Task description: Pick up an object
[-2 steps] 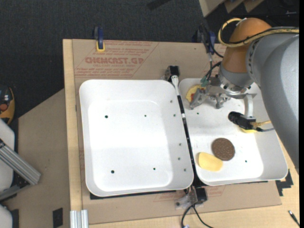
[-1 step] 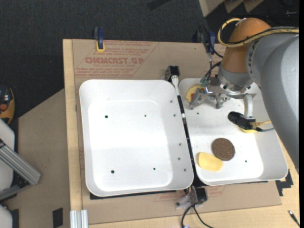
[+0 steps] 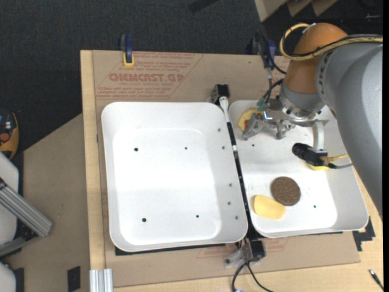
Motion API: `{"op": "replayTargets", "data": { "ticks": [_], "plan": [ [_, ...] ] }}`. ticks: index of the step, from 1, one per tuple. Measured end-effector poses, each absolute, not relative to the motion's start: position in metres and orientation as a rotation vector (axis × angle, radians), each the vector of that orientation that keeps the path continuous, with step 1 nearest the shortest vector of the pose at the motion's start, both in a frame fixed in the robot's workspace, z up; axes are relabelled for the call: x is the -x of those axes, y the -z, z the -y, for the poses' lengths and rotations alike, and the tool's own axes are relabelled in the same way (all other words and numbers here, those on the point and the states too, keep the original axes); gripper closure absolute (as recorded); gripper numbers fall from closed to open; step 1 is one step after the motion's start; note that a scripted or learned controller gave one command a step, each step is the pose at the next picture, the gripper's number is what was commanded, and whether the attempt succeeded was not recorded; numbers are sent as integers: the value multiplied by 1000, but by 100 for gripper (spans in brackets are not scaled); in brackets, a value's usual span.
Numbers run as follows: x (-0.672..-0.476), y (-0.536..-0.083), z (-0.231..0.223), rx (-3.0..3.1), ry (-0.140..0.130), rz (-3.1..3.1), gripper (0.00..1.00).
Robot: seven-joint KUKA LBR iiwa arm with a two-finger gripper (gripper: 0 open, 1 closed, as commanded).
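Hovering gripper (image 3: 265,130): mine, fingers spread, over the right bin's (image 3: 340,202) far end.
Right bin: yellow piece (image 3: 245,120) beside my gripper; brown disc (image 3: 285,190) touching a yellow lump (image 3: 268,207).
Left bin (image 3: 164,181): white, alongside.
Bench: tan board (image 3: 152,81), blue clamp (image 3: 127,45), dark floor (image 3: 48,35).

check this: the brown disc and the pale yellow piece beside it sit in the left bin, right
Not quite. The camera view shows the brown disc and the pale yellow piece beside it in the right bin, not the left.
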State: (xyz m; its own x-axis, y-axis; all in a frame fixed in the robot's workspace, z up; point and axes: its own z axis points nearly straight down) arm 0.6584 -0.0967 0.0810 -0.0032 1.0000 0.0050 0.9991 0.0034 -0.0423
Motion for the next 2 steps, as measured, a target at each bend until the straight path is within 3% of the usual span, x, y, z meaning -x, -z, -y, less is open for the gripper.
{"op": "replayTargets", "data": {
  "ticks": [1,2],
  "plan": [
    [-658,-81,94,2196,-44,2202,0],
    [-615,-192,27,2216,12,2231,0]
  ]
}}
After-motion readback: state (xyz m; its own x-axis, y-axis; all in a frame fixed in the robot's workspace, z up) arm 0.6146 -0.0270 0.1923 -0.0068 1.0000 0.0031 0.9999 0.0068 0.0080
